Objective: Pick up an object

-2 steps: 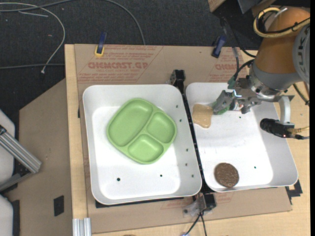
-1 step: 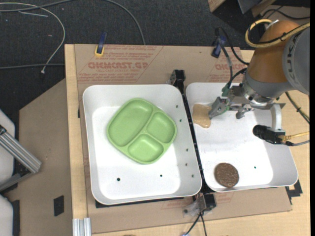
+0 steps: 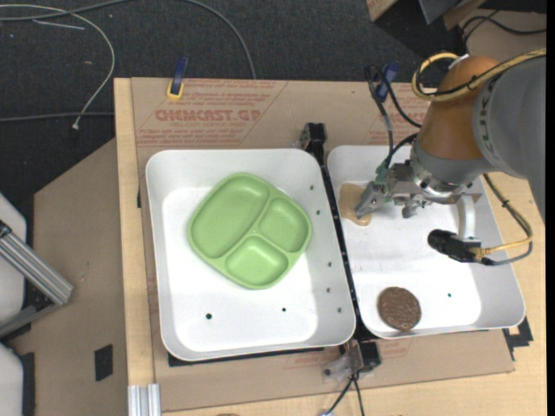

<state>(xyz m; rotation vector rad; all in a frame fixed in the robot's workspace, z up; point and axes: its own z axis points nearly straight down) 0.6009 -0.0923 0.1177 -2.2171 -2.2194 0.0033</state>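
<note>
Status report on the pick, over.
End effector low in right white bin, at small tan object; grasp unconfirmed. Round brown disc untouched. Green divided plate in left bin.

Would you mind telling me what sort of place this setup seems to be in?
Probably a robotics lab or test cell. A robot arm reaches over two white bins on a cardboard-covered bench, with loose cables on dark carpet, and a green divided plate as test object.

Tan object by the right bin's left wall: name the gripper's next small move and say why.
Probably a short straight descent. The gripper hangs right at the tan object by the right bin's left wall, while the brown disc lies far nearer the front rim, so the tan object seems the closer target.
</note>
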